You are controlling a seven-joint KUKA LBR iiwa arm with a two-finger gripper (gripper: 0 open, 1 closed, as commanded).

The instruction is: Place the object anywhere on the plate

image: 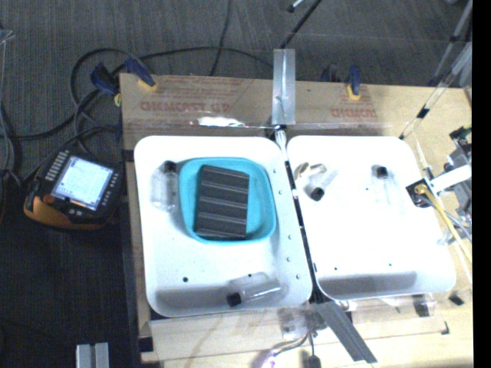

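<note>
Bins first: two white ones side by side, the left bin (153, 282) and the right bin (383, 274). In the left bin lies one blue plate (265, 205), and on it, roughly centred and lying flat, rests one dark ribbed block (222, 202), the object of the task. Two clear bottles with dark caps share that bin: one (163, 184) just left of the plate, one (253, 290) on its side at the near wall. The right bin holds at least two more clear bottles, one (316, 182) at its far left and one (381, 179) further right; their see-through bodies nearly vanish against the white, so the count is uncertain. One metal post (284, 87) stands at the far edge between the bins. Hardware (453, 181) at the right edge is cut off and hard to make out.
</note>
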